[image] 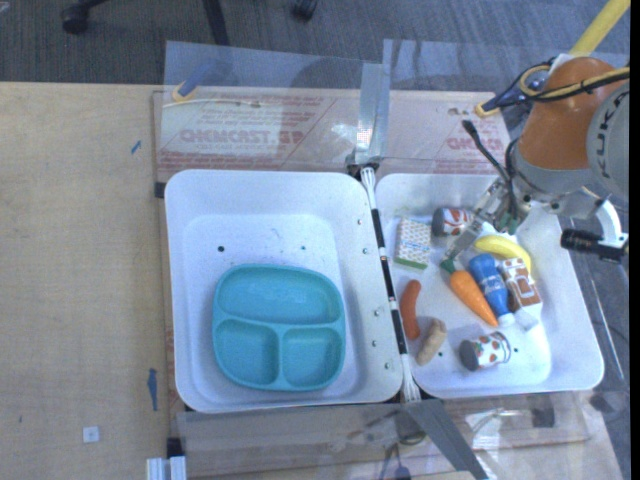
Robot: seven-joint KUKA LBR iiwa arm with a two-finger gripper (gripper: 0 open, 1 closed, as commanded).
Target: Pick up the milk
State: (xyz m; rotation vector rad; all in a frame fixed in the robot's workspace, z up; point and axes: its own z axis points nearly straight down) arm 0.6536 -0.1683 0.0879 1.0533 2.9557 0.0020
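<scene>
Just left of the gripper (478,230) lies a can (452,221); the banana (504,248) sits right beside it, the bottle (490,284) and carrot (471,296) just below. The tray (278,326) lies in the bin (190,268) well to the left.

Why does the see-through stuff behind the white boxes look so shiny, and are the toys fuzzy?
In the camera view, the clear plastic sheets behind the bins catch the room light, so pale glare washes over them. The small items in the right bin, such as the blue bottle, look slightly soft, so their labels are unreadable. Shadows are faint.
</scene>
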